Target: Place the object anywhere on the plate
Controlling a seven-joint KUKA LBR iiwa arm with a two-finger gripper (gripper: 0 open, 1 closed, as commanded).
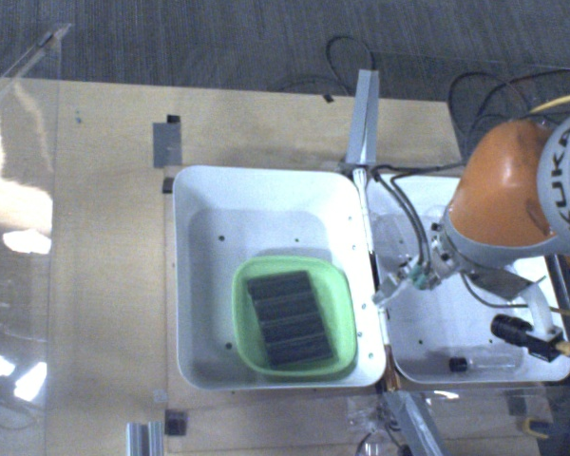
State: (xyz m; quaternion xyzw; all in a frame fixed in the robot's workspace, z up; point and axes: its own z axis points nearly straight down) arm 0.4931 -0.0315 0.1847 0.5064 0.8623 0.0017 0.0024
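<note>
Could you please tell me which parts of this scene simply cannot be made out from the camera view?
- Gripper: small and blurred in the camera view, by the divider between the bins; what it holds, if anything, cannot be told.
- Right bin: much of its floor is covered by the arm.
- Dark ridged object on the green plate: too coarse to identify.
- Left bin: its floor under the plate is hidden.

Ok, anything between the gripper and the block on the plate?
Only the bins' adjoining walls: the gripper is just right of them, the dark block lies on the green plate in the left bin.
</note>
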